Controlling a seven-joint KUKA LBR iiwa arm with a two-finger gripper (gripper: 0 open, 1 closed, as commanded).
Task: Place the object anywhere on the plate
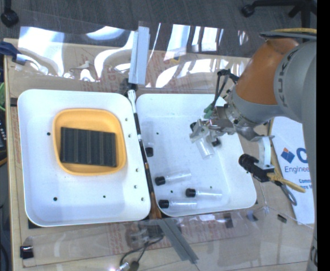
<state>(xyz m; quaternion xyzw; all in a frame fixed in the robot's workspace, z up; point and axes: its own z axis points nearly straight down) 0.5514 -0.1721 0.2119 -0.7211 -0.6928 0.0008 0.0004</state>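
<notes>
Clear tube (205,147) between end effector (203,133) fingers, gripped | over right bin (241,196) | yellow plate (89,119) in left bin (35,196)

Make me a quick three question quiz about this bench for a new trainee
1. True or false: the yellow plate sits in the left bin.
2. Which bin is the pincer over? A) left B) right
3. Fill in: the clear tubes lying in the right bin have ___ caps.

Key: 1 true; 2 B; 3 black
</notes>
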